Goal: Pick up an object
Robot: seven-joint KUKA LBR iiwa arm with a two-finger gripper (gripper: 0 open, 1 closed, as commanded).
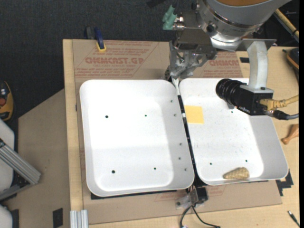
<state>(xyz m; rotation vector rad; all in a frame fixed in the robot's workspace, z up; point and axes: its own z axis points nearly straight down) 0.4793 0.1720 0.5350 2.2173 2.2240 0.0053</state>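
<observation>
A flat yellow square (194, 114) lies in the right bin (256, 141), near its left wall. A tan, lumpy object (236, 174) rests by that bin's front edge. My gripper (180, 71) hangs at the far rim where the two bins meet, above and behind the yellow square. Nothing shows held in it. The grey arm with its orange band (237, 4) looms over the top of the view and hides the gripper's upper part.
The left bin (95, 127) sits beside the right one on a cardboard sheet. A black cylindrical device (237, 96) on a white bracket reaches over the right bin's far right corner. A blue-and-yellow clamp (99, 39) sits at the back left.
</observation>
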